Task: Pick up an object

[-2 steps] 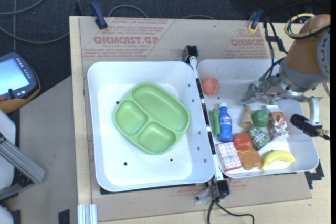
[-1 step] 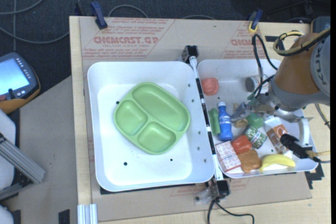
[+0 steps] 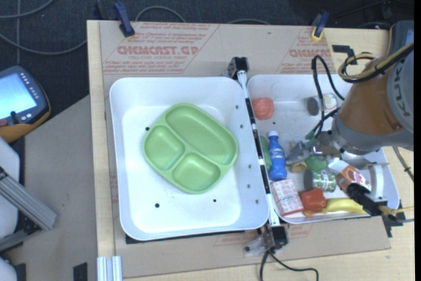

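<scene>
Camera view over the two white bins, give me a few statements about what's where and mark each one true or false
1. The green divided plate lies in the left bin. True.
2. The blue bottle stands in the left bin beside the plate. False: it lies in the right bin, near the divider between the bins.
3. The arm is over the right bin. True.
4. The yellow banana lies at the far edge of the right bin. False: it lies at the near edge, beside a red item.
5. An orange-pink object sits in the right bin's far left corner area. True.
</scene>
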You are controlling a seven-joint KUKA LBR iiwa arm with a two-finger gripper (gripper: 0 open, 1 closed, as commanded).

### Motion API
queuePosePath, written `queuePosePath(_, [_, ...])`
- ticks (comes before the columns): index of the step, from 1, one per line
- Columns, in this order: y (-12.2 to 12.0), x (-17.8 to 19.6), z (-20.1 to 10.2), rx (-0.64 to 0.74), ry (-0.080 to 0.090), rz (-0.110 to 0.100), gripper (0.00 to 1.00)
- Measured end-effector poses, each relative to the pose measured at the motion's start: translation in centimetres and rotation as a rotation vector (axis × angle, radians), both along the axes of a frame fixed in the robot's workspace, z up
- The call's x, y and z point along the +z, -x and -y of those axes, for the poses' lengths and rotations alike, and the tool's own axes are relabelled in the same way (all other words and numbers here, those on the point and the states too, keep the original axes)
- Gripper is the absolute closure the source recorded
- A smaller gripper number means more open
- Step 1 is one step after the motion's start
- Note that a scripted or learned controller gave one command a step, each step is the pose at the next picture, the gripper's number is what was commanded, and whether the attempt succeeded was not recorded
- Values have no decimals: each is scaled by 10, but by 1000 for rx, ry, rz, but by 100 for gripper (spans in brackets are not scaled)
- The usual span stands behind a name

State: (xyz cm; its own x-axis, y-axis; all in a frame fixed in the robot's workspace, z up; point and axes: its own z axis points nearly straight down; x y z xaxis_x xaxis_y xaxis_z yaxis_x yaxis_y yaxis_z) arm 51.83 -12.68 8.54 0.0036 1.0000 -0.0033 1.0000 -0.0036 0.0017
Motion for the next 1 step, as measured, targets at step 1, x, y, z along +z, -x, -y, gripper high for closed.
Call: queuePosePath(1, [27, -1, -8, 2, -4, -4, 0])
